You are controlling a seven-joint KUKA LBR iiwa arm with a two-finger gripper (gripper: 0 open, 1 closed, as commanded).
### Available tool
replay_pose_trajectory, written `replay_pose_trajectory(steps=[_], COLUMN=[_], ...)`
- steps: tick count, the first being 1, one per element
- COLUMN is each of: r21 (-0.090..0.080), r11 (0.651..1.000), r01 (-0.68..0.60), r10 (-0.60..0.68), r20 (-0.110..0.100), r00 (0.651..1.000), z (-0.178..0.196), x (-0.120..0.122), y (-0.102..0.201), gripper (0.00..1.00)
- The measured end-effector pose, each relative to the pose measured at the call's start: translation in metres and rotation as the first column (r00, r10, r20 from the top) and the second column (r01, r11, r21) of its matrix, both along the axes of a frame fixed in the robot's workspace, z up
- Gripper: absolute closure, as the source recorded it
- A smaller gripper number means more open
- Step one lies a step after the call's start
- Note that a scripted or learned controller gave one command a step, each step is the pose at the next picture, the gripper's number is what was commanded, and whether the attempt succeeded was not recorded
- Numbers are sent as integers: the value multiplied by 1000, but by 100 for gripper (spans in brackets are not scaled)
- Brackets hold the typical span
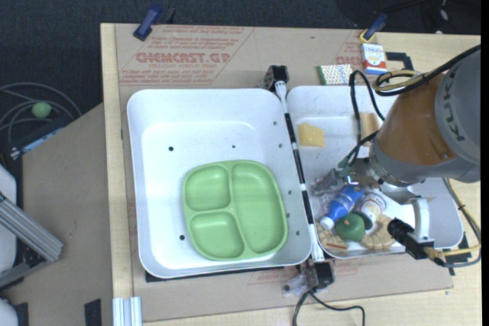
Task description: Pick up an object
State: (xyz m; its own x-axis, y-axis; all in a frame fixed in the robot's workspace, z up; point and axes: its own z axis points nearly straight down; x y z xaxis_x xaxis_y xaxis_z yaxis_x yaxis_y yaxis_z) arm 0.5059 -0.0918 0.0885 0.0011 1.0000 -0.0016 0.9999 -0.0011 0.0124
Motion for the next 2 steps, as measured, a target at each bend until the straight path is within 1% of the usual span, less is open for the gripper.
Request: replay_pose_trajectory(steps=[1,2], r21=[-2,2], r11=[1000,1000], r01=[1,-3], r10=[-1,3], r20=[-1,-11], r00=[1000,1000], z=[0,-4], x=[45,78], y=[-73,-24], gripper=[0,0])
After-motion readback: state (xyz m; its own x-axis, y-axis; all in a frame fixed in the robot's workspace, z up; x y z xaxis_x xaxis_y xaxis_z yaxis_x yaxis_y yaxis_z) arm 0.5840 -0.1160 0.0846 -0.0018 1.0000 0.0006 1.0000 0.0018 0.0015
